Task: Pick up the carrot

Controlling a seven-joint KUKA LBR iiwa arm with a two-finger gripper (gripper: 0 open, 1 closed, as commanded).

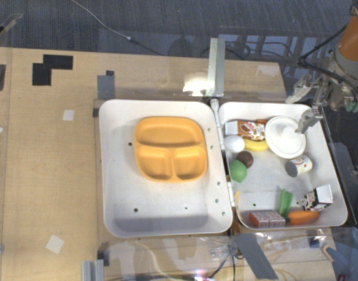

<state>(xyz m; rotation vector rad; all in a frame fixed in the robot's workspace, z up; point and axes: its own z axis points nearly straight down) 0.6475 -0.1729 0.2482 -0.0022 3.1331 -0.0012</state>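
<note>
Orange and tapered, the carrot lies along the near wall of the right-hand bin, close to its right corner, with a red box just to its left, a green block leaning above that, and a small black-and-white carton just above it. Well apart from it, at the far right corner of the same bin, the gripper hangs over the rim beside a white bowl; whether it is released or clenched I cannot tell. A yellow divided tray sits in the left-hand bin.
</note>
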